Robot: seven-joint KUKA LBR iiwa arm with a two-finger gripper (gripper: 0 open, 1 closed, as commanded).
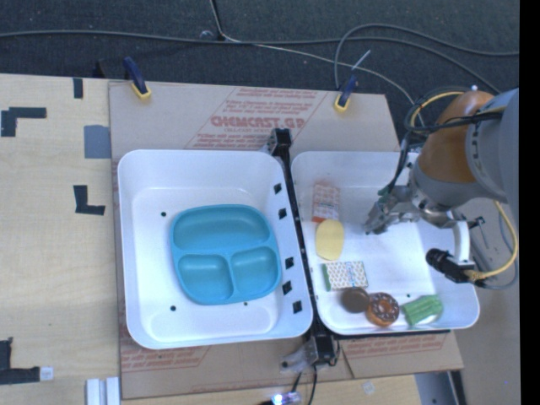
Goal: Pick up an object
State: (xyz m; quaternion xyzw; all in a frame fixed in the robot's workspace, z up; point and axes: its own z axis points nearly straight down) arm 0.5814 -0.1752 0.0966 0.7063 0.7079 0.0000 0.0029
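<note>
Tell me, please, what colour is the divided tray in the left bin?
The tray is light blue, seen plainly in the camera view; it lies in the left bin.

We see even, diffuse overhead light with no hard glare. The two white bins (135,226) are the brightest areas, near clipping on their floors, so wall and rim detail washes out. Shadows are soft and short: a faint one under the blue tray (225,253), another along the divider between the bins. The dark carpet (270,15) at top reads underexposed and grainy. Overall sharpness is modest, with compression softness; print on the cardboard (253,116) is barely legible. The arm (472,150) at right looks slightly blurred. We note no obvious edge distortion.
</note>
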